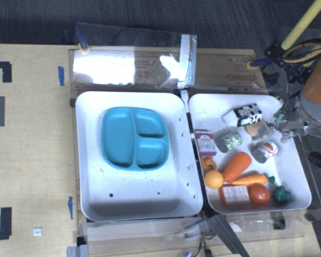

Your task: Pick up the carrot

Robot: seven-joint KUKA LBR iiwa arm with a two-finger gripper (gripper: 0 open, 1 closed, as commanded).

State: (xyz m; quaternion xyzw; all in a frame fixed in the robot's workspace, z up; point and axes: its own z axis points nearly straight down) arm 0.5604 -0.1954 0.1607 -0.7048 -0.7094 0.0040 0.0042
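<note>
Right bin (302,167): carrot (237,166) lies at a slant near the middle, thick end up-right, tip touching a yellow ball (213,180). A thinner orange piece (250,180) sits just below it, with a red tomato (260,195) beside. Gripper (274,128) hangs over the bin's upper right, apart from the carrot; cannot tell its state. Left bin (91,159) holds a blue divided tray (134,137).

The arm (316,92) is cut off at the right edge.
</note>
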